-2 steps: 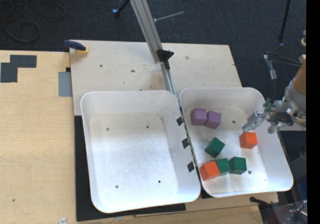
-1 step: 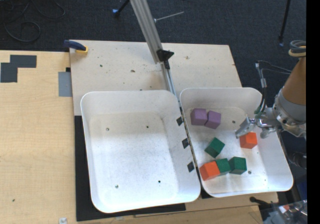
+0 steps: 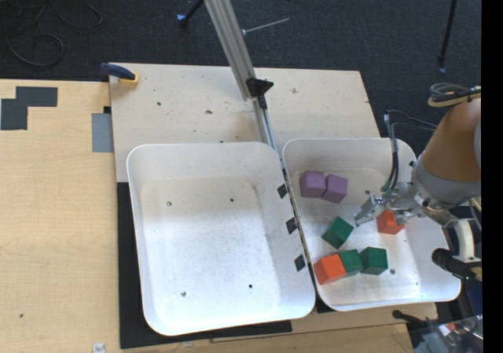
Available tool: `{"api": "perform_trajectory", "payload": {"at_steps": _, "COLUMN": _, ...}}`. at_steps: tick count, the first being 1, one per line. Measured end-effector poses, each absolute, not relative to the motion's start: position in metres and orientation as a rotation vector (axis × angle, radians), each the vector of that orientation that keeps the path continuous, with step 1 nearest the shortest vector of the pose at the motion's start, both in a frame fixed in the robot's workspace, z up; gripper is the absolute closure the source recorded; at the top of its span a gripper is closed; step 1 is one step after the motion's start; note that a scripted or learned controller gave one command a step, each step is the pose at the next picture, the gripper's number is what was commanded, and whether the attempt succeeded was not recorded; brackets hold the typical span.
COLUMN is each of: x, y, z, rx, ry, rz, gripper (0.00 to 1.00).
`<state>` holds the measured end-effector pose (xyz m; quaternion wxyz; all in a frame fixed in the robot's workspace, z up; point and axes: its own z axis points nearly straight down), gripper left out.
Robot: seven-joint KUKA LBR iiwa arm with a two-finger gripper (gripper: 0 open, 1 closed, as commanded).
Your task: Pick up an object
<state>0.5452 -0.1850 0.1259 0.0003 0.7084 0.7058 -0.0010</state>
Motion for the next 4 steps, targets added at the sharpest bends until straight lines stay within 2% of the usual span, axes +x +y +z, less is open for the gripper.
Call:
{"api": "perform_trajectory", "payload": {"at_steps": 1, "x": 0.546, "y": -0.186, "z": 0.139, "rx": 2.23, "ry": 2.211, "rz": 0.001, "gripper": 1.0}}
{"api": "perform_trajectory", "payload": {"at_steps": 2, "x": 0.555, "y": -0.19, "z": 0.198, "rx": 2.218, "ry": 2.22, "rz": 0.002, "gripper": 1.0}}
{"api": "perform_trajectory", "payload": {"at_steps": 3, "x": 0.556, "y": -0.191, "z": 0.236, "rx": 2.219, "ry": 2.222, "rz": 0.001, "gripper": 1.0}}
{"api": "perform_trajectory", "payload": {"at_steps": 4, "x": 0.548, "y": -0.137, "z": 0.244, "rx": 2.22, "ry": 2.229, "rz": 0.001, "gripper": 1.0}}
